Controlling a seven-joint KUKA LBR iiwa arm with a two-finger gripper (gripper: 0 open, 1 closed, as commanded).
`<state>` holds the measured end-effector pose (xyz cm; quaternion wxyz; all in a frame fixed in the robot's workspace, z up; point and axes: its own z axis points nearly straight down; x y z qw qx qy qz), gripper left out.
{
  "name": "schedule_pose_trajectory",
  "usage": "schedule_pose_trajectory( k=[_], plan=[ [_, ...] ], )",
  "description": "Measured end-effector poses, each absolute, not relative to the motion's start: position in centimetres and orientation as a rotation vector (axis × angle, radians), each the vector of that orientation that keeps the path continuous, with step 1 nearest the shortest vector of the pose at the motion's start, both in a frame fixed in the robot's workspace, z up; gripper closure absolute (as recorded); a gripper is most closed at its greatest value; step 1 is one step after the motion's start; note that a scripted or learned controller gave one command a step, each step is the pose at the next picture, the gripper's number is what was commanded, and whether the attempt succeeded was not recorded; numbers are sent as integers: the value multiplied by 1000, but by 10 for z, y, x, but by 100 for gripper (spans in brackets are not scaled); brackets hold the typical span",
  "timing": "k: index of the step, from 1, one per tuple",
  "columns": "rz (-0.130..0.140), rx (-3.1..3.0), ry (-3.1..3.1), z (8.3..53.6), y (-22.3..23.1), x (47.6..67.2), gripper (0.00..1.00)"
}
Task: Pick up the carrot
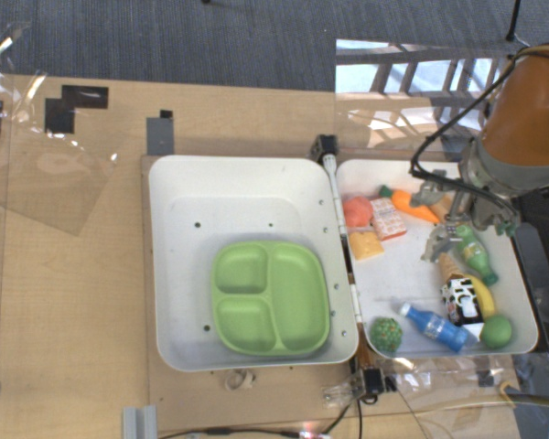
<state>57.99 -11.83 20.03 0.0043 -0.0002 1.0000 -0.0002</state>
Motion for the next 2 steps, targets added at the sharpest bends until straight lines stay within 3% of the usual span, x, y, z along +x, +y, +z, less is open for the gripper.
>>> schedule_pose_trajectory(
  k=[1, 2],
  plan=[
    [0, 344, 3115, 144, -146, 646, 0],
    [5, 803, 3043, 95, -165, 663, 0]
  ],
)
